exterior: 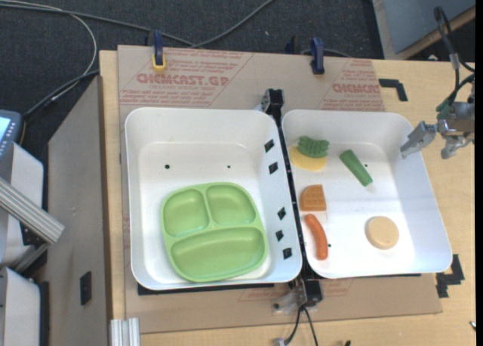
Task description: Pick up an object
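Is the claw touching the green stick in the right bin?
Apart. The camera view shows the claw at the bin's right rim, with bare white floor between it and the green stick.

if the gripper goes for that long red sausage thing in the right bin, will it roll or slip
The red sausage looks rounded and narrow, so it probably rolls sideways if nudged. Its glossy skin suggests a slippery hold. It lies close to the right bin wall, which may crowd the gripper.

Five toy foods lie apart in my right bin (423, 208): a corn cob (311, 152) with green husk, a green cucumber (355, 168) lying diagonally, an orange waffle (313, 199), a red sausage (317, 236) and a tan biscuit (382, 232).
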### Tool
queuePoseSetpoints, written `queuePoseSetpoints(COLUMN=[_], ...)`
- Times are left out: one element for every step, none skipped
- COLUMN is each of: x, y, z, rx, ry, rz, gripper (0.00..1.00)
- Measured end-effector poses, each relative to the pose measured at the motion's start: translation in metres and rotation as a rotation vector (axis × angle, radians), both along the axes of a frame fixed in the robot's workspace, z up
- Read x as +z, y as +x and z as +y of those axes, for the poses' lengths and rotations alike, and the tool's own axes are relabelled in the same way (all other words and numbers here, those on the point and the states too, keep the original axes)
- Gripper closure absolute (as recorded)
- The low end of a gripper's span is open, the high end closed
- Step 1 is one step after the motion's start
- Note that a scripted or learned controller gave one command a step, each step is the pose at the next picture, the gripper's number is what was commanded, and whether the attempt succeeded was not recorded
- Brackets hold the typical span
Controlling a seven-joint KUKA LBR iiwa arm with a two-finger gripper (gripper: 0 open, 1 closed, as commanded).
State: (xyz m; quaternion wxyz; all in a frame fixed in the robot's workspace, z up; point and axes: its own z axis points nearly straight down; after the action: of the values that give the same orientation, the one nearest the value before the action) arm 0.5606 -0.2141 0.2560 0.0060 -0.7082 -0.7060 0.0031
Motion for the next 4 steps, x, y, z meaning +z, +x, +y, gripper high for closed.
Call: queuePoseSetpoints(x=[0.007, -0.036, -0.094, -0.141], y=[0.002, 0.005, -0.004, 0.001], z=[0.001, 0.001, 0.0, 0.006], rx=[0.004, 0.003, 0.002, 0.004], ry=[-0.004, -0.002, -0.001, -0.001], rz=[-0.012, -0.008, -0.007, -0.007], gripper=[0.0, 0.0, 0.0, 0.0])
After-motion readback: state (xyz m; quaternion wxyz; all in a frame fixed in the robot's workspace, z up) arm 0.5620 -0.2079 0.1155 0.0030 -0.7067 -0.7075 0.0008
